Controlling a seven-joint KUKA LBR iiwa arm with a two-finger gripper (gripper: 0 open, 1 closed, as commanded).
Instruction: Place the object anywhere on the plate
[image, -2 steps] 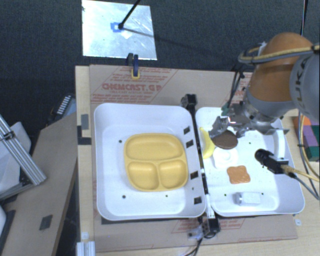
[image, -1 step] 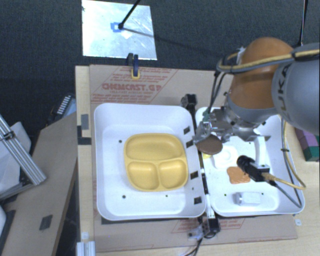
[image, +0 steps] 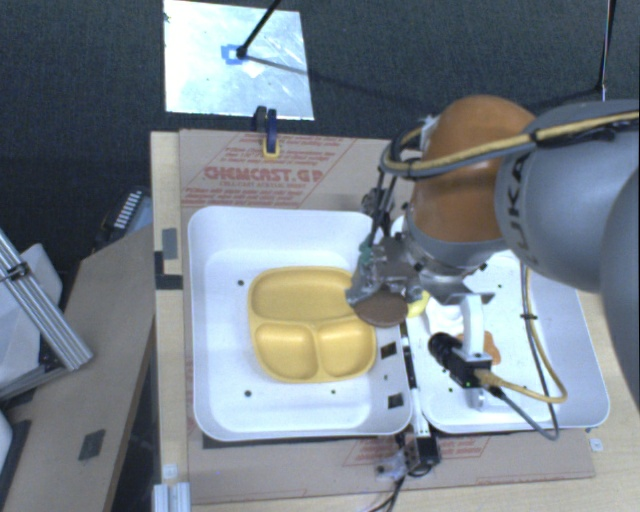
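Brown, flat, roundish object (image: 380, 308) hangs at the tip of the two-finger gripper (image: 374, 290), just over the right rim of the yellow plastic three-compartment plate (image: 308, 325); whether it is truly pinched between the fingers cannot be told from this slant, since the wrist hides the contact. The plate lies in the left shallow white bin (image: 215, 330), and the object sits about where that bin meets the right shallow white bin (image: 575, 385). To do the step well, the arm should probably carry the object further left, past the plate's raised rim and over one of its compartments, before lowering and letting go; dropped here, it might catch the rim and slide off. Open room lies to the left over the plate, while the bin walls crowd the gripper's near side.
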